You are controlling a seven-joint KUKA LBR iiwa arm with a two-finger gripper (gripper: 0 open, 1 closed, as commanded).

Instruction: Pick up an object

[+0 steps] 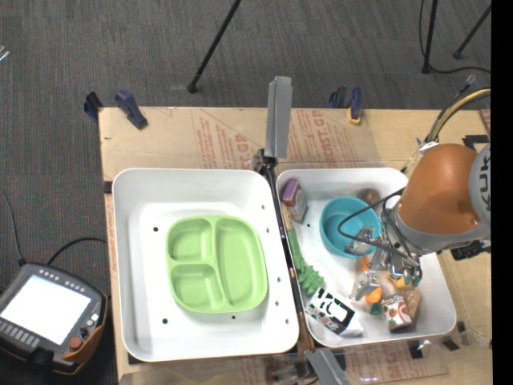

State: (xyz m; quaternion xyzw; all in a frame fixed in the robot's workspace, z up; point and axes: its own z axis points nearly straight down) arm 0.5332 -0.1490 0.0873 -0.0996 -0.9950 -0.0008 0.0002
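nearest me, a black-and-white patterned packet (330, 310) lies at six o'clock in the right white bin (446, 295). at its three o'clock my gripper (377, 279) hangs over small orange pieces (373, 293); whether it's apart or together i cannot tell. a teal round bowl (341, 219) sits at twelve. a green divided plate (216, 263) fills the left white bin (128, 215).
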